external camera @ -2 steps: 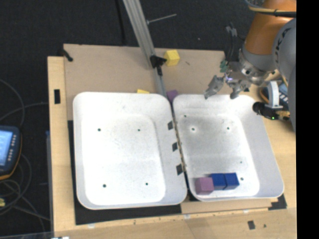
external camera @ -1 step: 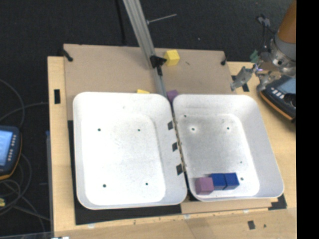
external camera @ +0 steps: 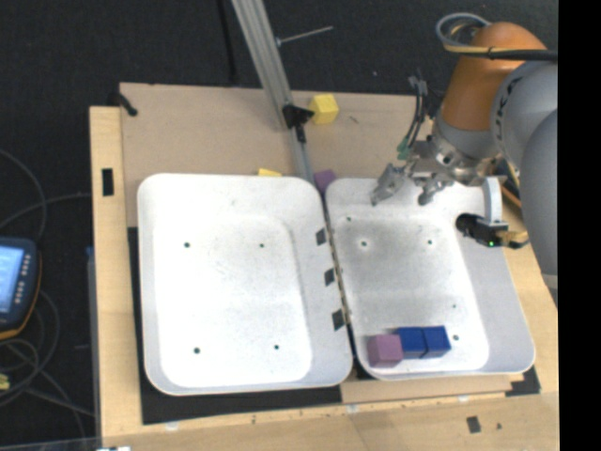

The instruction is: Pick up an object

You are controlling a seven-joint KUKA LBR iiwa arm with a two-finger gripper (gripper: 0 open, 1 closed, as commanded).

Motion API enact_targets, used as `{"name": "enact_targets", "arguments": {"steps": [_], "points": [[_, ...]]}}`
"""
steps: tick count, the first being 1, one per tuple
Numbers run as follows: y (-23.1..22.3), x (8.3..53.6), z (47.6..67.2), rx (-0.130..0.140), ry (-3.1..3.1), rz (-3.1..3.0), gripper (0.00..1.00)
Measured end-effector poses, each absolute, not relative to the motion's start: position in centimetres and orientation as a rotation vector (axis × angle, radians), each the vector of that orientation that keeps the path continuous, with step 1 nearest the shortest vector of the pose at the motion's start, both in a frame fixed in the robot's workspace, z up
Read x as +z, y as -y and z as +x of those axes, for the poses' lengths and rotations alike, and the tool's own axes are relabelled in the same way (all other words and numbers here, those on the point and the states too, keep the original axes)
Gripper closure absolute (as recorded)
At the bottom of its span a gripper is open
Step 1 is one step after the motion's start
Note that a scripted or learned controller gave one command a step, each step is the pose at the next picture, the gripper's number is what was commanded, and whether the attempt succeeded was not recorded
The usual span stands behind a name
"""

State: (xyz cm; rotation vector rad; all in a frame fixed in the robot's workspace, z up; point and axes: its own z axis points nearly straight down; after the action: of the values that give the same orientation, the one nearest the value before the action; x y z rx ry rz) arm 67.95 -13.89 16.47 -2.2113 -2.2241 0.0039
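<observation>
Looking down on the bench, you see the pick has not yet begun: nothing is lifted, and the whole approach, descent and grasp are left. Your gripper [external camera: 406, 191] hangs over the far rim of the right bin [external camera: 488, 280], its two fingers spread apart with nothing between them and touching no object. The candidates sit at the opposite, near edge of that bin: a purple block [external camera: 384, 349] just beside a blue block [external camera: 422, 340], the two seeming to touch. They lie well apart from the fingers. The left bin [external camera: 160, 280] offers you nothing to take.
</observation>
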Motion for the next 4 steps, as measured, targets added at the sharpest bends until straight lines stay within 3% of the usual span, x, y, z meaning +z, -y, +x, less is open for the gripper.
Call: {"name": "enact_targets", "arguments": {"steps": [1,2,3,4], "points": [[7.7,19.9,60.6,-0.002,2.228,-2.214,0.00],[9.0,10.4,55.7,0.010,2.214,-2.220,0.00],[9.0,17.0,55.7,-0.007,2.226,-2.226,0.00],[14.8,9.5,57.7,0.000,2.219,-2.230,0.00]]}}
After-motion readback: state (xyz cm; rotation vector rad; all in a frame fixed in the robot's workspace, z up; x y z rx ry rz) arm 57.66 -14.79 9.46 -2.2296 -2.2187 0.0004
